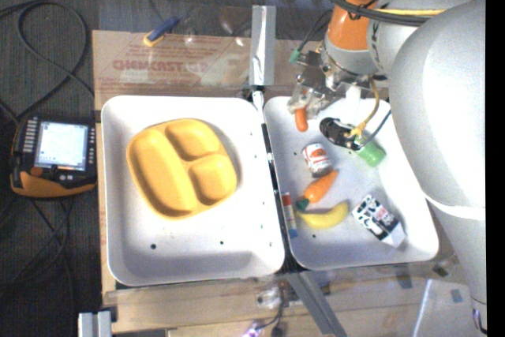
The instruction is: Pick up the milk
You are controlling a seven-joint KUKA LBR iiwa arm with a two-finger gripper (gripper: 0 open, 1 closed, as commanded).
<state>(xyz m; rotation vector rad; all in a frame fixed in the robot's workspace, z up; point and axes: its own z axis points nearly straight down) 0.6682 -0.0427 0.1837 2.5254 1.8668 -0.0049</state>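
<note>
Milk carton (379, 219) lies tilted in the right bin's near corner, well apart from the end effector (309, 97) at the far edge; grip state indeterminable.

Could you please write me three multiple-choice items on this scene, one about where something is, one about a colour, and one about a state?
1. Where does the milk carton lie?
A. in the left bin, on the yellow tray
B. in the right bin's near right corner
C. on the floor by the handheld screen

2. What colour is the divided tray in the left bin?
A. yellow
B. blue
C. black

3. How does the milk carton stand to the gripper?
A. lifted above the bin
B. clamped at the bin's rim
C. lying in the right bin, apart from it

Answers: 1 B, it lies just right of the banana. 2 A, the tray is plainly yellow. 3 C, the gripper is at the bin's far end, by a small carrot.
</note>
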